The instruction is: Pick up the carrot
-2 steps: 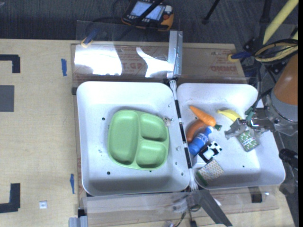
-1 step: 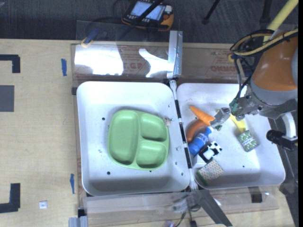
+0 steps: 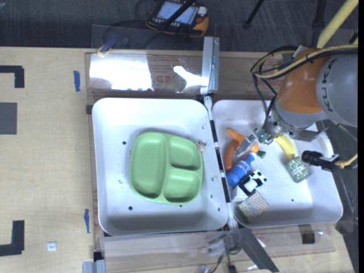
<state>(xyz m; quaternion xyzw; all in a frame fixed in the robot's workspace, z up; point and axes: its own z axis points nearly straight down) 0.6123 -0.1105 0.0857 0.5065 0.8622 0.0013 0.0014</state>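
The orange carrot (image 3: 230,152) lies at the left side of the right bin (image 3: 324,206), close to the wall shared with the left bin. Its upper end points toward the bin's back. My gripper (image 3: 248,147) reaches down from the right and sits right against the carrot's middle, hiding part of it. The grey arm with its orange band (image 3: 298,92) hangs over the bin's back right.
A blue bottle (image 3: 240,170) lies just below the carrot, touching it. A yellow banana (image 3: 285,145), a green packet (image 3: 298,169), a black-and-white item (image 3: 254,182) and a mesh pouch (image 3: 253,205) share the right bin. A green divided plate (image 3: 165,166) sits in the left bin.
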